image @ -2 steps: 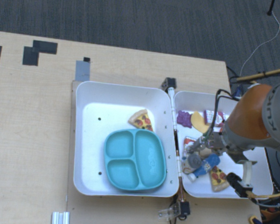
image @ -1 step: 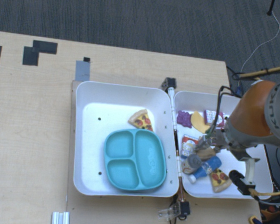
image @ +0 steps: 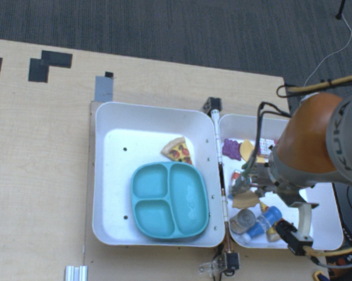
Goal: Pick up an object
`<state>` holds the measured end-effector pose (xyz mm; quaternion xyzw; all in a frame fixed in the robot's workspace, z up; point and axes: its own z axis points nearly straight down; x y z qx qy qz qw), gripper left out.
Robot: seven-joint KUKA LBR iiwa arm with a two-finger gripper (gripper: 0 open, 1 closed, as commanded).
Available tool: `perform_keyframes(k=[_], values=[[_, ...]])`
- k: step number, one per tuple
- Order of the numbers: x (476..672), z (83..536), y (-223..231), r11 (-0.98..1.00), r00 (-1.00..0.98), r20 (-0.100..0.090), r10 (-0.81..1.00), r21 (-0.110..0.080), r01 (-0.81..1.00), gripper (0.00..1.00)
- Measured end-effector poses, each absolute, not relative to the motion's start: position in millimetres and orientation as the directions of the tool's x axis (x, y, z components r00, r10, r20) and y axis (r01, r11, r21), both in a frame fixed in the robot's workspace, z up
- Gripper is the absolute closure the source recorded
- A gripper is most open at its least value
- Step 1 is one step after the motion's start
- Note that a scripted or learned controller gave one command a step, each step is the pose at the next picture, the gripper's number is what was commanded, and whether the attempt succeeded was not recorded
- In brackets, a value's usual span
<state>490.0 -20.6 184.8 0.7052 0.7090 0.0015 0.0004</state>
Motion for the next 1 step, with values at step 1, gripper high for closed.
perform_keyframes(k=[1], values=[[563.4,184.5,43.6,0.006,-0.006,0.001,1.0,0.002,1.0,1.0]])
